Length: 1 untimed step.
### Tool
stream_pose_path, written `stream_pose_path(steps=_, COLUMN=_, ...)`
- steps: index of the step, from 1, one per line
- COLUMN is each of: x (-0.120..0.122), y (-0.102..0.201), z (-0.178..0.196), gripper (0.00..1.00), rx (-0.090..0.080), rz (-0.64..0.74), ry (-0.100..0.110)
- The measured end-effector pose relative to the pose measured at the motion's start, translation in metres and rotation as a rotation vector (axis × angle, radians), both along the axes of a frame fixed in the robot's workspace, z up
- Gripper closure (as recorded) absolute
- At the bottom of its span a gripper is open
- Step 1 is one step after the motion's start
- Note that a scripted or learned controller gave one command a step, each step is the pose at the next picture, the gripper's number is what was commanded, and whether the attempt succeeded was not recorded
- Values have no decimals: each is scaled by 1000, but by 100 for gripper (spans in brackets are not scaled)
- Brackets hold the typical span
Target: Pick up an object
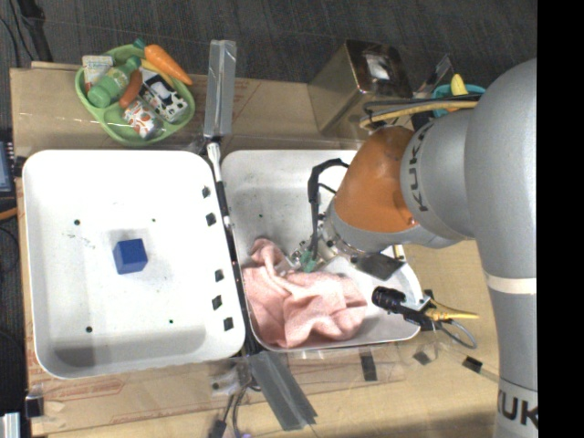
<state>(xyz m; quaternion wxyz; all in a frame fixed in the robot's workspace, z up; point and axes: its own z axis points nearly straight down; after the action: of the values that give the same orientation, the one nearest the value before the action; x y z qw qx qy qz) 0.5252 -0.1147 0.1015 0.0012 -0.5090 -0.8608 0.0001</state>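
Note:
A crumpled pink cloth lies in the front of the right bin. My gripper is low over the cloth's upper edge, under the orange band of the arm, and seems to touch it. A small green bit shows at the gripper's tip, but I cannot tell what it is. A blue cube sits alone near the middle of the left bin, far from the gripper. The arm hides much of the right bin's right half.
A green bowl of toy food, with a carrot, stands beyond the left bin's far edge. A tan box sits behind the right bin. A wall with black clips separates the bins.

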Motion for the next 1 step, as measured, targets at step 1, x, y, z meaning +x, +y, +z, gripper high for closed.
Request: stream_pose_path(steps=1, x=0, y=0, z=0, gripper=0, rx=-1, rz=0, ry=0)
